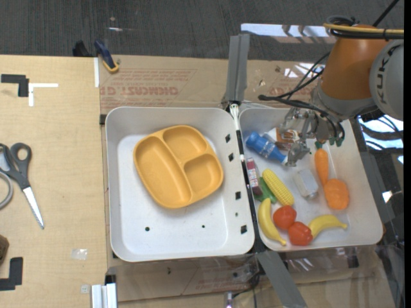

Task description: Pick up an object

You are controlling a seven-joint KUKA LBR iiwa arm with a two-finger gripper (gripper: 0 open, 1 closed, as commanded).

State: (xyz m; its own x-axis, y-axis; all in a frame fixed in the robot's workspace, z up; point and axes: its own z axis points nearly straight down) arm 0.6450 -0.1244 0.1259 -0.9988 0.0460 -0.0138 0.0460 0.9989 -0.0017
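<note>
Target relation: we judge the blue plastic bottle the likeliest pick; it lies just to the view's left of the hand, on the floor of the right white bin, up near the far wall.
Long axis: we see the bottle lying flat, its length slanting from upper left to lower right, with the lower end nearest the hand.
Other candidates: we find an orange plastic carrot just to the hand's right, upright in the view, and a yellow toy corn cob below the hand, nearer us.
Hand state: we cannot tell whether it is released or clenched; cables and metal parts clutter it, and we see nothing clearly held.
Arm pose: we see the grey arm with its orange band reaching in from the right, wrist pointing down into the far part of the right bin.
Next move, as we judge it: a short shift left over the bottle, with the grasp set across its slanted length.
Elsewhere: we note a yellow divided plate in the left white bin, well apart from the hand.
</note>
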